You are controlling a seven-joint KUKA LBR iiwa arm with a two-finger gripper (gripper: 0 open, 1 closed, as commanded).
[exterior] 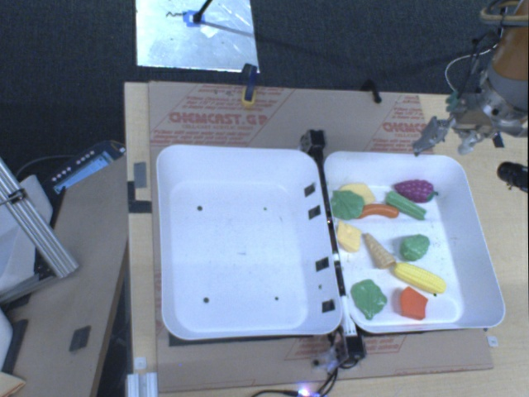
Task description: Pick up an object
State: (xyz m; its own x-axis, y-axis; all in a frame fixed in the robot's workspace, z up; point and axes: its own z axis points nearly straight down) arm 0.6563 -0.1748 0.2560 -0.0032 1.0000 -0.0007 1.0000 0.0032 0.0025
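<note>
The light is even and rather soft, coming from above. The two shallow white plastic bins [240, 230] are the brightest parts and look a little washed out, with only weak grey shading along their inner walls. The shiny silver sheet [194, 23] at the far left gives pale glare. The dark carpet floor [66, 56] stays dim and grainy. The whole picture is slightly soft. The small plastic toy vegetables [388, 246] in the right bin throw almost no shadows. The grey robot arm [496, 89] at the far right looks a little blurred.

Toy vegetables [388, 246] in right bin [475, 222]
</note>
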